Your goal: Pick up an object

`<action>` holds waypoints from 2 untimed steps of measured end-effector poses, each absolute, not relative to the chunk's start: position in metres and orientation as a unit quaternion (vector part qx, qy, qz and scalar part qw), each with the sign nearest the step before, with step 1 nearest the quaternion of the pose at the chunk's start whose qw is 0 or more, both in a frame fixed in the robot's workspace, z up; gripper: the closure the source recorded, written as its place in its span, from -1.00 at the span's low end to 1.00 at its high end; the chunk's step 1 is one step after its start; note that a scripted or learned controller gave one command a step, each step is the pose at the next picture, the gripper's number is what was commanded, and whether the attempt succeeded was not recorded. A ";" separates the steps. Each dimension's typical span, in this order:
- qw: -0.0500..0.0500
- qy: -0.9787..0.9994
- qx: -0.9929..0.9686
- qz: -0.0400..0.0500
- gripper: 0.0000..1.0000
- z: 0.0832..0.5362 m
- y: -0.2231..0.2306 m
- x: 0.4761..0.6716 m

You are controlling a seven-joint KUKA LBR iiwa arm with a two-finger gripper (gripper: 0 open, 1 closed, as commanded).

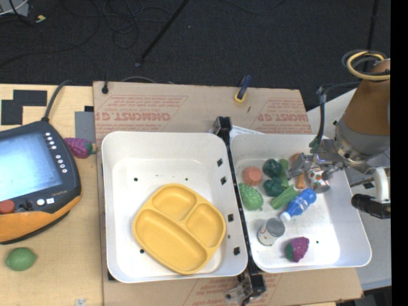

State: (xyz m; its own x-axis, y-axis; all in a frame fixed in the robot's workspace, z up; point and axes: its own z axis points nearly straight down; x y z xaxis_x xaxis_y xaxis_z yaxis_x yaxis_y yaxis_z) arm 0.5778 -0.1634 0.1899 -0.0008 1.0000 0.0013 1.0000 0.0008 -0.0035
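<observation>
Broadly, the bench carries two white bins: the left bin holds a yellow divided plate, and the right bin holds the small objects. Reaching in from the right, the arm sets its gripper low over that bin's far side, just beside a blue bottle and green toys. Nearer lie a silver can and purple grapes. Whether it is open or closed, I cannot tell.
</observation>
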 end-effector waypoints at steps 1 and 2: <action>0.000 -0.706 -0.708 0.000 -1.00 0.109 -0.166 0.590; 0.003 -0.705 -0.709 0.001 1.00 0.115 -0.167 0.589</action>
